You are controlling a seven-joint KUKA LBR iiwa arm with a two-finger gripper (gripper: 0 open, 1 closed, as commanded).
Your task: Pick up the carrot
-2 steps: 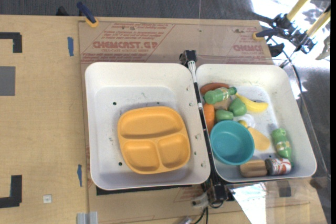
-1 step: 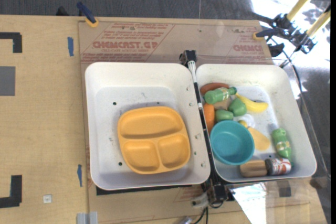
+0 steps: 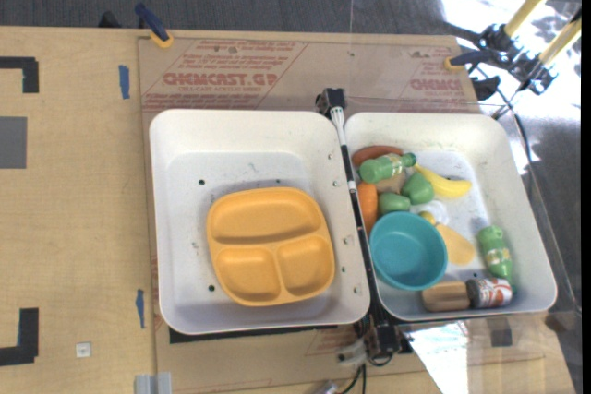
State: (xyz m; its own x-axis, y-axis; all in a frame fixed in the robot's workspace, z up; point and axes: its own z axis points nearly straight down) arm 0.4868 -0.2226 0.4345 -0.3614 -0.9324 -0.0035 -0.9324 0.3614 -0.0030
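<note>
The carrot [image 3: 367,202] is a small orange piece lying in the right bin [image 3: 517,163], against its left wall. It sits just above the teal bowl [image 3: 407,250] and below a green bottle [image 3: 385,168]. The bowl's rim hides its lower end.
The left bin [image 3: 175,163] holds an orange divided plate [image 3: 270,244]. Packed in the right bin are a banana [image 3: 444,183], a green pepper [image 3: 416,187], a sausage [image 3: 376,152], a lemon slice [image 3: 457,245], a second green bottle [image 3: 494,248] and a brown bottle [image 3: 464,294].
</note>
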